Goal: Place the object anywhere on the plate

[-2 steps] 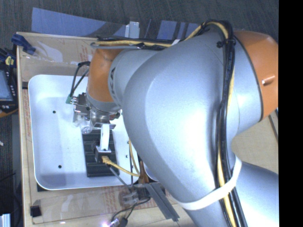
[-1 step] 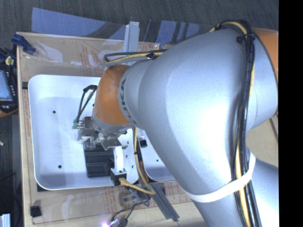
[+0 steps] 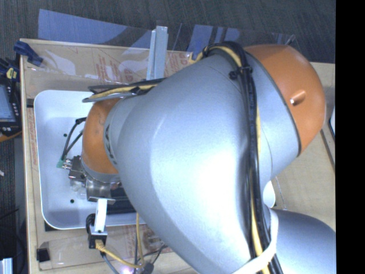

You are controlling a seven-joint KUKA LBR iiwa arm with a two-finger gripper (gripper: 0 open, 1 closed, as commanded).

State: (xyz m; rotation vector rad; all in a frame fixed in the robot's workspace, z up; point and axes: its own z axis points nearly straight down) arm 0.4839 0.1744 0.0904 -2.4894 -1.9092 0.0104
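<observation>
Bins first: the left white bin [image 3: 45, 153] has smooth, glossy walls and rounded corners, and I can't spot anything lying on the bit of floor that's visible. Most of it is covered by the arm [image 3: 211, 164], a big rounded grey shell with an orange band [image 3: 94, 141] near the wrist and black and yellow cables running along it. The claw [image 3: 85, 178] sits low inside that bin, but honestly I can't tell how it's set. Can't make out the object or the plate either, the arm hides that whole area. Surface [image 3: 74, 61] looks like pale wood with a clear plastic sheet over it. Dark grey carpet [image 3: 114, 1] behind.
</observation>
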